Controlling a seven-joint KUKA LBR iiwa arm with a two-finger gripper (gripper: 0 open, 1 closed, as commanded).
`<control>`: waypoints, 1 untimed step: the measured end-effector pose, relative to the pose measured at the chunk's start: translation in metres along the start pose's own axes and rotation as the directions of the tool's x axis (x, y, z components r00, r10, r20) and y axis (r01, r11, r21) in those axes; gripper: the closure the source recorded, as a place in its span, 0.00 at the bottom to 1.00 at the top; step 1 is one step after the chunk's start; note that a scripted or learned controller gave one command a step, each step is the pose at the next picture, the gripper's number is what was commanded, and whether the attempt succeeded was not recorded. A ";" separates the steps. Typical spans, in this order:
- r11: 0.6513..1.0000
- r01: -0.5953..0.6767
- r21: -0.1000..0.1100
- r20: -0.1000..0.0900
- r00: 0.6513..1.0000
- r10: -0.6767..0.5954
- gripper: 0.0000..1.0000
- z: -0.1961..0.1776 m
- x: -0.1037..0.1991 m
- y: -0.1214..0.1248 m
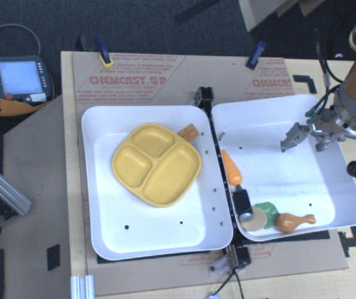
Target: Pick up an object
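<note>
Carrot: an orange carrot-shaped plastic toy (231,167) lay in the right white bin (346,195), against its left wall.
Drumstick: a tan toy drumstick (294,220) rested by the near wall, touching a green piece (269,210) half hidden behind a beige disc (255,219).
Gripper: the grey two-finger gripper (307,139) hovered spread, holding nothing, over the bin's far part.
Tray: a yellow three-compartment plate (157,164) covered most of a small brown block (188,132) in the left white bin (103,185).

Looks like a robotics lab: teach pendant (17,83) beside a cardboard-covered bench (165,73), clamps (105,53) pinning the sheet, two white bins (97,185), aluminium framing (0,185), cables.
</note>
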State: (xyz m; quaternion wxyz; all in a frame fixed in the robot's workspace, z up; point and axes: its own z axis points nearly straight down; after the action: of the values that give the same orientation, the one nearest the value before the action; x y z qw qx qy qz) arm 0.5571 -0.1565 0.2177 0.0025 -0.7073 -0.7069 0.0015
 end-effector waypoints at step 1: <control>1.000 -0.001 0.001 -0.001 1.000 0.001 0.00 0.061 -0.001 -0.007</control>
State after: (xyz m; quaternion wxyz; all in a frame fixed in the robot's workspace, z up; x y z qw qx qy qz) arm 0.5493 -0.1575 0.1565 0.0032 -0.7076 -0.7066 0.0016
